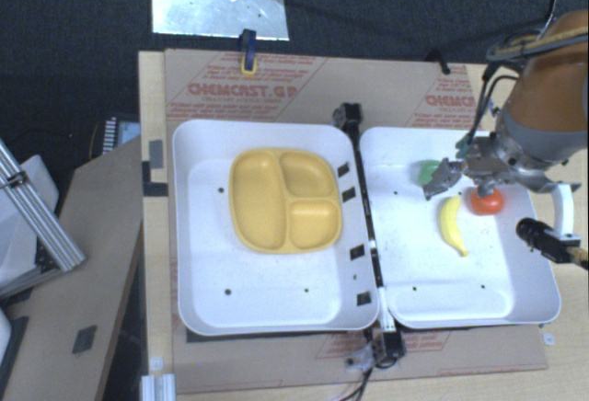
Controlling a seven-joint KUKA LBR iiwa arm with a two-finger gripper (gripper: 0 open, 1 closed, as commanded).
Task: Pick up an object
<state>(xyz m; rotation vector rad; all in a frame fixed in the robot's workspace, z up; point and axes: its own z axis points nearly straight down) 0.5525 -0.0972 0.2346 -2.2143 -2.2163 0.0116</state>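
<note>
Your gripper (448, 177) hangs low over the right bin (405, 298); whether it is spread or closed you cannot tell here. From it, the banana (452, 225) lies just beside at about five o'clock, long axis running roughly twelve to five. A green object (428, 172) sits touching at nine, a tomato (488, 200) near four.

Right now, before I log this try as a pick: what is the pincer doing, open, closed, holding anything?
Pincer: cannot be told; it hovers in the right bin by a green object, above the banana, with nothing seen between its fingers.
</note>
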